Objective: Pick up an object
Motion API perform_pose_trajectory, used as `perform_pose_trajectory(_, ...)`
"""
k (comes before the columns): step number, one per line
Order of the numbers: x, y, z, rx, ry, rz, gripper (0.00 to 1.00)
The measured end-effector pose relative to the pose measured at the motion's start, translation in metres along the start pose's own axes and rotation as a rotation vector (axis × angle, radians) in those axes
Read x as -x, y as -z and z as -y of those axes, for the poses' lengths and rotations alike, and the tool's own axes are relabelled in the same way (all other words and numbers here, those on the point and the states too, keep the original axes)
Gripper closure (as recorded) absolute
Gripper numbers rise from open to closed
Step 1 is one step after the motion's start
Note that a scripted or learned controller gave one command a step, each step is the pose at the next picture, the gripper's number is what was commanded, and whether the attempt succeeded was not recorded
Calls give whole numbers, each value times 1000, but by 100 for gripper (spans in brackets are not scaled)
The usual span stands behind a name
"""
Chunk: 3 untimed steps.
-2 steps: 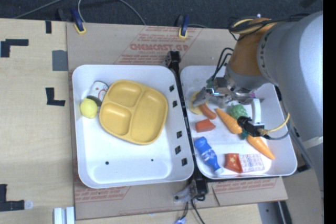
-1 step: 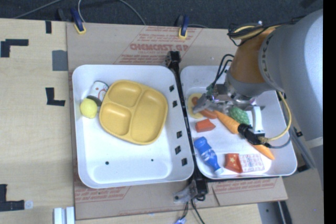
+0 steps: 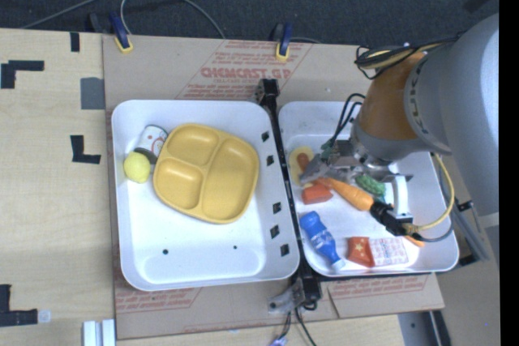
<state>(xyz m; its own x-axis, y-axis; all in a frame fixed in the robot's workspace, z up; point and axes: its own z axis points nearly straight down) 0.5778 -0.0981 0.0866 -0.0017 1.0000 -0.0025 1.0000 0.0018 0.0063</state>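
Observation:
My gripper (image 3: 323, 164) reaches down into the right bin (image 3: 438, 259) from the right, just above an orange carrot (image 3: 353, 194) and a red piece (image 3: 316, 193). A small yellow-and-red round item (image 3: 302, 157) lies just left of the gripper. A green item (image 3: 369, 182) lies partly hidden beneath the wrist. Near the bin's front lie a blue bottle (image 3: 320, 239) and a red-and-white packet (image 3: 378, 251). The arm's bulk covers the bin's far right part.
The left bin (image 3: 195, 267) holds a yellow divided plate (image 3: 205, 172), a yellow ball (image 3: 138, 167) and a small labelled can (image 3: 151, 139) at its left. A black divider (image 3: 280, 174) runs between the bins. Two clamps (image 3: 283, 39) grip the bench's cardboard at the back.

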Motion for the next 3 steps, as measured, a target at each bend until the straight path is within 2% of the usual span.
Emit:
perform_pose_trajectory(1, 8, 1, 28, -6, -1, -1, 0)
perform_pose_trajectory(2, 8, 11, 27, -4, 0, -1, 100)
perform_pose_trajectory(3, -71, 99, -17, -5, 2, -4, 100)
